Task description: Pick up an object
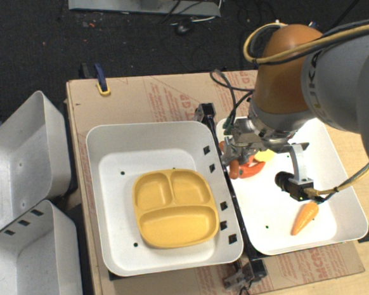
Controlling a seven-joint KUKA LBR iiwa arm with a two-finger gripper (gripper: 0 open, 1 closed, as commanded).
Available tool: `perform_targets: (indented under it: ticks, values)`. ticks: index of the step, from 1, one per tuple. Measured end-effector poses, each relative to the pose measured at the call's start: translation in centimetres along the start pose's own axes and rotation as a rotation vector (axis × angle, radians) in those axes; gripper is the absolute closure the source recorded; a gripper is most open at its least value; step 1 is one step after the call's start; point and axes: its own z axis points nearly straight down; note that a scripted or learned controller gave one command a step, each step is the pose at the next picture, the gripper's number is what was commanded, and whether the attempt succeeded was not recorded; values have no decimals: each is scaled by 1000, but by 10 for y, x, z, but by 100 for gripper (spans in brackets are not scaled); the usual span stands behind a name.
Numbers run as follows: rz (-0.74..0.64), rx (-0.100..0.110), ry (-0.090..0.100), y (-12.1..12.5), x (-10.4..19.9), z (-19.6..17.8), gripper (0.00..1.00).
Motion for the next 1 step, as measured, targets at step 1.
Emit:
perform_targets:
  ticks: [1]
  values:
    - [-1, 0, 0, -14, 54, -1, 100]
